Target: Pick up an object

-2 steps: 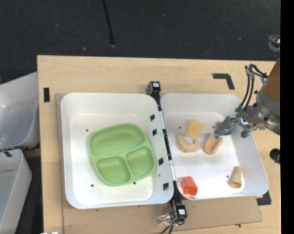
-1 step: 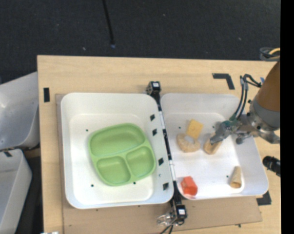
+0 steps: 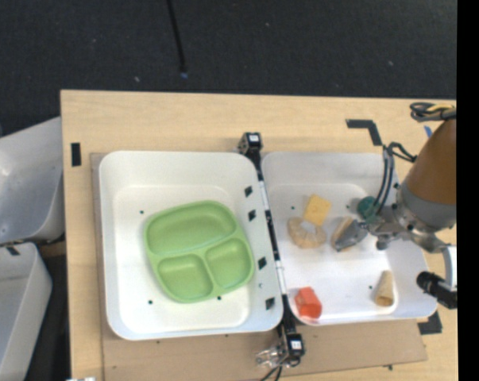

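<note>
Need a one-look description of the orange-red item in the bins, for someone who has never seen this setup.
Start at the right-hand white bin, the one the arm reaches into. Go to its near-left corner, beside the divider between the two bins: the small orange-red block sits there alone. Everything else in that bin is yellow, tan or beige and lies farther up or right.

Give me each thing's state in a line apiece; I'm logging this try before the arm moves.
Green tray: flat, right way up, in left bin.
Yellow block: lying in right bin.
Tan lump: lying beside the yellow block.
Orange block: at the near edge by the divider.
Cone: on its side.
Claw: low over the right bin, on a brown piece.
</note>
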You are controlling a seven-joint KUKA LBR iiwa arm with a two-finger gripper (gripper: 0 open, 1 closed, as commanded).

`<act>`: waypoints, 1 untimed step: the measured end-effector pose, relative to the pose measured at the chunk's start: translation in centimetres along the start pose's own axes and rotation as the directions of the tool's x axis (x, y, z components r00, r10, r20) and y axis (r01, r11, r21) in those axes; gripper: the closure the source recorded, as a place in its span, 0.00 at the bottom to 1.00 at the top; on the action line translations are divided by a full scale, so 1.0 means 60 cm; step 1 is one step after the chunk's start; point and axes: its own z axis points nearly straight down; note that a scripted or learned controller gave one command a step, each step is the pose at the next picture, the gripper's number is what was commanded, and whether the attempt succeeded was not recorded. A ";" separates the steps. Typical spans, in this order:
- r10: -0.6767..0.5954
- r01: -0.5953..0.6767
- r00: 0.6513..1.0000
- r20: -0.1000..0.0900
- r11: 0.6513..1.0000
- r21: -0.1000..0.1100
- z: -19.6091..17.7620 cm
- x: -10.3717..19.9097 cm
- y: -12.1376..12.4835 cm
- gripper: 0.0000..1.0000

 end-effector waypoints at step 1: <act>0.002 -0.002 1.000 0.002 1.000 -0.007 -0.023 -0.002 0.003 1.00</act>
